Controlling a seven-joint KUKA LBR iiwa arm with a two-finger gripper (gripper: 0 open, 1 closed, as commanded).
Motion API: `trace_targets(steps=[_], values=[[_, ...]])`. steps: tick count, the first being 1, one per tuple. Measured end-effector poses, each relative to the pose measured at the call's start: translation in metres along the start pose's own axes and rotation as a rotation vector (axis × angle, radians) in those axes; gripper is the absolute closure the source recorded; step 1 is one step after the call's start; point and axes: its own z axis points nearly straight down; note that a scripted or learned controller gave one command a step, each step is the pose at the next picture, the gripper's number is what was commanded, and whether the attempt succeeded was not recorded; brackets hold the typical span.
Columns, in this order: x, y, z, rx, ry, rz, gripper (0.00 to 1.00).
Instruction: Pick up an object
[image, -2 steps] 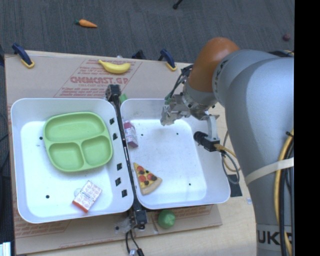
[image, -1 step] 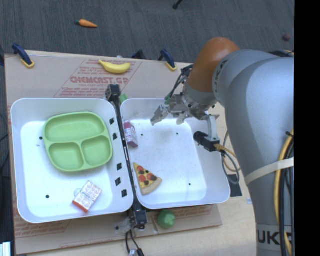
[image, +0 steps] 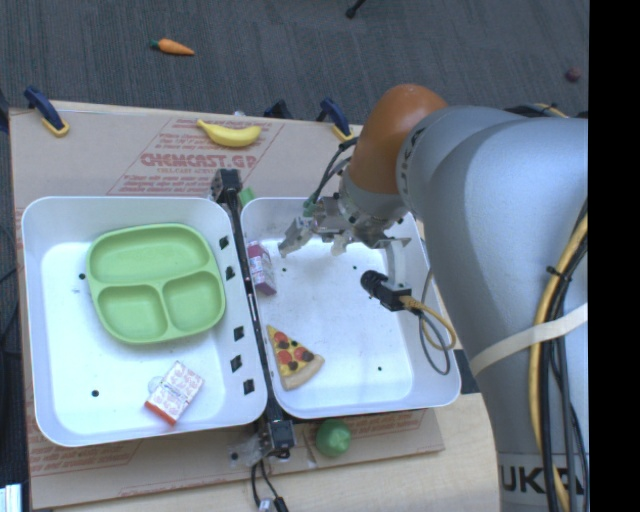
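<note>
Nothing is picked up yet, we judge. The gripper (image: 297, 237) hangs over the right bin (image: 400, 385), seemingly open and empty, near the small can (image: 261, 268).

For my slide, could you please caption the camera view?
Gripper hovers over the right bin near a small can and pizza slice.

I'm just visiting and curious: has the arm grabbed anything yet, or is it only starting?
Nothing looks picked up yet. The gripper hangs over the right bin with nothing visibly between its fingers. The small can and pizza slice lie in that bin, so the grab is left.
</note>
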Motion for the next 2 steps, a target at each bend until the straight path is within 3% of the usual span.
trace_targets(steps=[1, 2], values=[[0.000, 0.000, -0.011, 0.001, 0.000, -0.003, 1.00], [0.139, 0.001, -0.102, -0.004, 0.002, -0.002, 1.00]])
